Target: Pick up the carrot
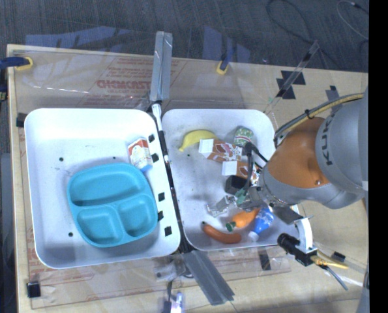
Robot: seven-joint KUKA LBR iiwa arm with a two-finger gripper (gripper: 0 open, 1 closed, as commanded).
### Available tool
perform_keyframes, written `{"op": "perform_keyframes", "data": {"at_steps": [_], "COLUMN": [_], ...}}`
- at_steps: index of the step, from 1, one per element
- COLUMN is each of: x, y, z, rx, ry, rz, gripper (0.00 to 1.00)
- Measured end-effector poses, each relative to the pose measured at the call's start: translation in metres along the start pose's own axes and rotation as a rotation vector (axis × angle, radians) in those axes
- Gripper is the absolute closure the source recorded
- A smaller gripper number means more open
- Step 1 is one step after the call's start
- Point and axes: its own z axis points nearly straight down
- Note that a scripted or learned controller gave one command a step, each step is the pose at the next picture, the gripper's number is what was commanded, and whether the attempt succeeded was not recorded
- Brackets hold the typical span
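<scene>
A: Where does the orange carrot (222, 233) lie?

B: Low in the right-hand shallow white bin (180, 175), near its bottom edge, lower centre-right of the frame. A second orange piece with a green end (240, 220) sits just above it, touching a blue-and-white plastic bottle (263, 221).

A: And the gripper (240, 196)?

B: It hangs over that same clutter, just above the carrot pile. Whether it is clenched or released, I cannot tell. The grey arm with the orange band (298, 162) covers the bin's right side.

A: What else crowds that bin?

B: A yellow banana (197, 138) at the top, a green-topped can (243, 135), and small printed cartons (221, 150) between.

A: The left white bin (44, 175)?

B: A light-blue three-compartment plastic tray (112, 204), and a small red-and-white carton (139, 152) touching its upper right corner.
</scene>
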Motion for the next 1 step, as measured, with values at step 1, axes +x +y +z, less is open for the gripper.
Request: {"op": "perform_keyframes", "data": {"at_steps": [1], "x": [-0.0011], "y": [0.0003], "z": [-0.0062], "rx": [0.003], "ry": [-0.001], "rz": [-0.004], "gripper": [1.00]}}
